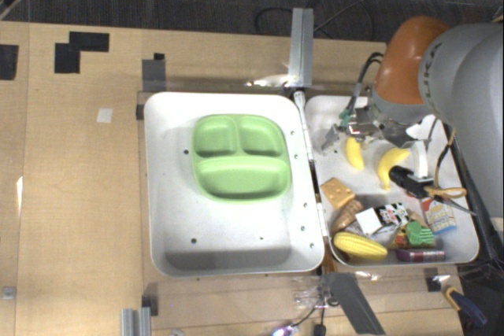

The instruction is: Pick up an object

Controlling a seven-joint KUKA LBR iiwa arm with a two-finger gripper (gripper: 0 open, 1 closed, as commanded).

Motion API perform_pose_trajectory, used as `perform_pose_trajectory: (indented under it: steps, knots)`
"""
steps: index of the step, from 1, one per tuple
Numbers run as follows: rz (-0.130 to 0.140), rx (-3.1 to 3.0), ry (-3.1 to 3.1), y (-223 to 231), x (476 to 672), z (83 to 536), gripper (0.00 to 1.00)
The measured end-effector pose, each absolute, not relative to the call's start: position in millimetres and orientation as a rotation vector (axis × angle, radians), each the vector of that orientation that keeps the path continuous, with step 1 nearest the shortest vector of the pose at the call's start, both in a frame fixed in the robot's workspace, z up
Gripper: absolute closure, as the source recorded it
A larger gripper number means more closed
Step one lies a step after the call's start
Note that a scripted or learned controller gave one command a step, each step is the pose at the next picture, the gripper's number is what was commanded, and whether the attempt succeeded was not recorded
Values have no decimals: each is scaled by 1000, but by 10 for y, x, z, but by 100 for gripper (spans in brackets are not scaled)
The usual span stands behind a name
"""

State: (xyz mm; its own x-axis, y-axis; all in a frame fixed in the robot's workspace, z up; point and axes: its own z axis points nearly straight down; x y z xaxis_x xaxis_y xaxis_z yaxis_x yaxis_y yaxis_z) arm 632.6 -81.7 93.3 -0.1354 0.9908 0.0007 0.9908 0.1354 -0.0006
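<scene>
The grey arm (469,83) is reaching in from three o'clock, and its gripper (351,130) is hanging over the right bin (324,111) near that bin's eleven o'clock corner. Whether the gripper is clenched or released cannot be told, and nothing is showing in its grasp. A small banana (355,156) is lying just at six o'clock of the gripper, with a second banana (390,164) sitting beside it toward three o'clock. Further toward six o'clock, a tan cracker (337,192), a white box (368,219), a yellow corn cob (360,247) and a green toy (418,234) are crowding the bin's lower half. The left bin (160,193), at nine o'clock, is holding a green divided plate (239,156).
</scene>
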Motion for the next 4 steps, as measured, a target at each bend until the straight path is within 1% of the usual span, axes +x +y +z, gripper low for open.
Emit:
perform_pose_trajectory:
  steps: [1, 2, 3, 4]
  knots:
    - [2, -2061, -2364, -813, 6325, 1003, 100]
    - [9, -2094, -2332, -345, 6675, 1803, 100]
    - [2, -2097, -2337, -344, 6690, 1817, 0]
    - [-1, -2036, -2392, -883, 6385, 909, 0]
